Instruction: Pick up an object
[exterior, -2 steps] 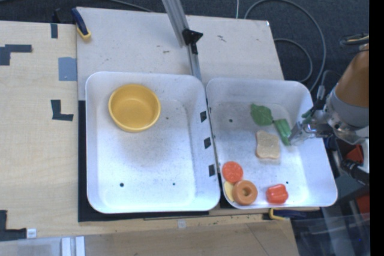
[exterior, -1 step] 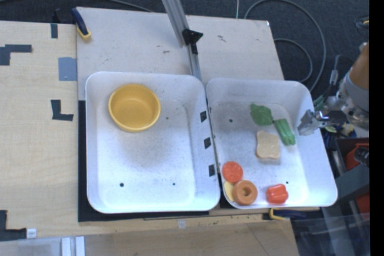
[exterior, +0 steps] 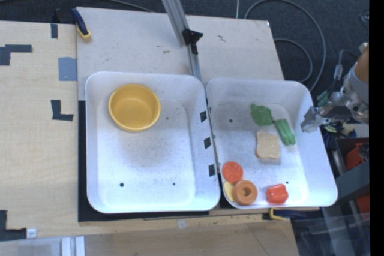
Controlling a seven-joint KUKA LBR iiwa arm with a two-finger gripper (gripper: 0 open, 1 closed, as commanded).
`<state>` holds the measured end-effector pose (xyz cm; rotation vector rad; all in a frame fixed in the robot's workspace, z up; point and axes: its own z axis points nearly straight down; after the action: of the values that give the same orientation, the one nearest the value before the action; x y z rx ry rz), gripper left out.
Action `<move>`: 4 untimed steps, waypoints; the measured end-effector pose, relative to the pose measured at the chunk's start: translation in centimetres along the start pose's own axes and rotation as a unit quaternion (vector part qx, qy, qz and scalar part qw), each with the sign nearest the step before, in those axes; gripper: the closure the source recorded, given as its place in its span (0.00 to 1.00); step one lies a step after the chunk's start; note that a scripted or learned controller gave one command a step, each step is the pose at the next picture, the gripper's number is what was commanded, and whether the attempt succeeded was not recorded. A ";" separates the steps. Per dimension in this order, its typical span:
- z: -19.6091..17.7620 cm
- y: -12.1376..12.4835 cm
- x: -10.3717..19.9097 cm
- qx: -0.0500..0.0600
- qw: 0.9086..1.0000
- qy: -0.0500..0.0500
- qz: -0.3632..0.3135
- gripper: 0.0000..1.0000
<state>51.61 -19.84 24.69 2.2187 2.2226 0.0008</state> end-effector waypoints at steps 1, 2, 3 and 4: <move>1.1 0.6 4.7 0.001 1.000 0.001 -0.002 1.00; 0.5 2.1 10.2 0.001 1.000 0.001 -0.003 1.00; -0.1 2.5 16.0 0.001 1.000 0.001 -0.003 1.00; 1.4 3.5 21.2 0.002 1.000 0.001 -0.002 1.00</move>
<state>55.12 1.39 23.31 2.2163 2.2311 -0.0028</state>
